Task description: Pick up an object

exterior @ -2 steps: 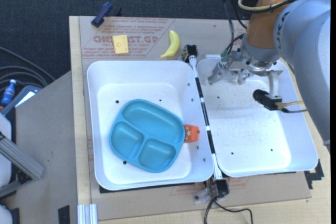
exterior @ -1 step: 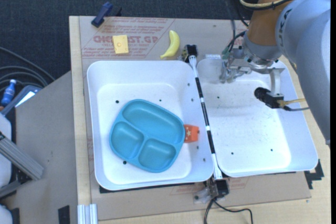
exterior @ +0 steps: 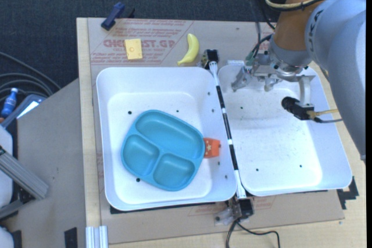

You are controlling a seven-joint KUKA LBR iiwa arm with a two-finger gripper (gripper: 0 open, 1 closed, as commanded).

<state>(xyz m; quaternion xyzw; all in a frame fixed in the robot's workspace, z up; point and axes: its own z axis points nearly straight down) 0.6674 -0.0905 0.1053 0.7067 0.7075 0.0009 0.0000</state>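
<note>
Claw [exterior: 254,82] over right bin [exterior: 290,177], upper left corner; open or closed: cannot tell. Blue tray [exterior: 163,149] in left bin [exterior: 116,81], orange object [exterior: 211,147] touching its right edge. Banana [exterior: 189,49] on tabletop [exterior: 93,43].

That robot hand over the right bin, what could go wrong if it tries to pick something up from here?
1. The hand hangs over the right bin, while the blue tray and small orange object lie in the left bin. A grab here likely catches nothing.
2. The orange object sits tight against the tray's edge, near the bin wall, so fingers may struggle to get around it.
3. The tray is wide and flat, probably hard to pinch.
</note>
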